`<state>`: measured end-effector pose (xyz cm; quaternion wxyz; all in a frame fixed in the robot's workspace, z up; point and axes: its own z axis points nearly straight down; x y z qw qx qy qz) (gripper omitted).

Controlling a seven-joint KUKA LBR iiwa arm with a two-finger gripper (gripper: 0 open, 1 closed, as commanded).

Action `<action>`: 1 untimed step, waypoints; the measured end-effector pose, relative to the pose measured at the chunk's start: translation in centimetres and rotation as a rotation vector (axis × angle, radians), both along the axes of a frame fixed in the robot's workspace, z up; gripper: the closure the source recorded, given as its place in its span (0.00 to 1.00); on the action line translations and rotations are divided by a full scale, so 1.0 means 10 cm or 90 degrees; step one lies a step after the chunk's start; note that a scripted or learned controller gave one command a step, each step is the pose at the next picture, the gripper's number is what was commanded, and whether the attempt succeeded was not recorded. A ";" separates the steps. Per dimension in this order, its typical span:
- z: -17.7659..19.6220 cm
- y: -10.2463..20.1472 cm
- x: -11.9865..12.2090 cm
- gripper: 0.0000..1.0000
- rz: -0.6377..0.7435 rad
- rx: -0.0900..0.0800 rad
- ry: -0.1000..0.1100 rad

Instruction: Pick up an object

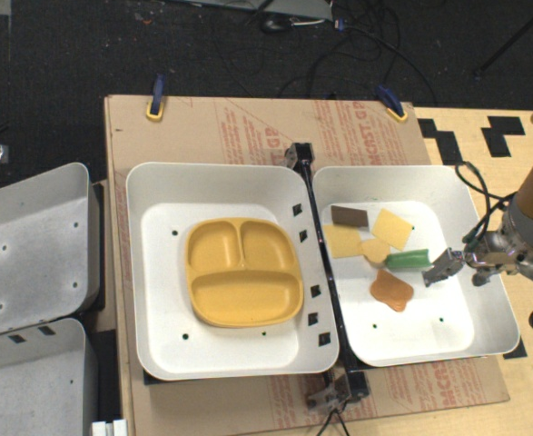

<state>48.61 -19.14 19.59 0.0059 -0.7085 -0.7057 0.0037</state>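
— Camera view: what is seen in the right bin point(448, 334)?
— Flat yellow squares point(393, 229), a brown slab point(349, 215), a green cylinder point(406, 260) and a rounded orange piece point(392, 291) are clustered there.
— And the gripper point(442, 269)?
— It is poised just beside the cylinder; nothing is seen clamped, and its spread cannot be told.
— The left bin point(157, 334)?
— A smooth yellow divided plate point(244, 272) is held.

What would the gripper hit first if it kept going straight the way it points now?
Likely the green piece: the gripper points left toward it in the right bin, with the orange piece just below that line. Its height is unclear.
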 end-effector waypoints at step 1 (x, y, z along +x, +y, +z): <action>0.07 0.01 0.03 0.00 0.003 -0.002 -0.008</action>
